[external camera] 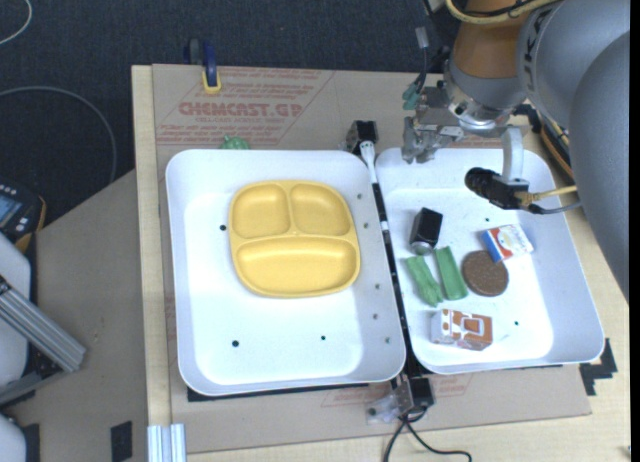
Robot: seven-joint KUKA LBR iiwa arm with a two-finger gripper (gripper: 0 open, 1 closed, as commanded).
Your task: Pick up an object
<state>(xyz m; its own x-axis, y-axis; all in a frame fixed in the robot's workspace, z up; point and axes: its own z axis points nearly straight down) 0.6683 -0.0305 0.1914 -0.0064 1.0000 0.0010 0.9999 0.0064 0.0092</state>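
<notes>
Black block (427, 229): lies in the upper left part of the right bin. It is the loose thing nearest the gripper, but apart from it.
Green sticks (450, 272): two, side by side and slanting, just below the black block.
Brown disc (485, 274): lies flat just right of the green sticks, close against the nearer one.
Striped packet (508, 242): red, white and blue, up and to the right of the brown disc, by the disc's edge.
Orange packet (463, 328): orange and white, at the lower middle of the right bin, below the sticks and the disc.
Gripper (418, 148): top centre-right of the frame, over the upper rim of the right bin and apart from every loose thing. Cannot tell whether it is spread or pressed together.
Arm (500, 0): grey with an orange band, reaching in from the upper right corner.
Right bin (560, 300): white and shallow, in the right half of the frame.
Left bin (200, 280): white, directly beside the right bin along the centre line.
Yellow tray (295, 238): three compartments, in the upper middle of the left bin.
Board (270, 100): brown with red lettering, under both bins.
Clamp (209, 68): blue and yellow, on the board's top edge at upper left.
</notes>
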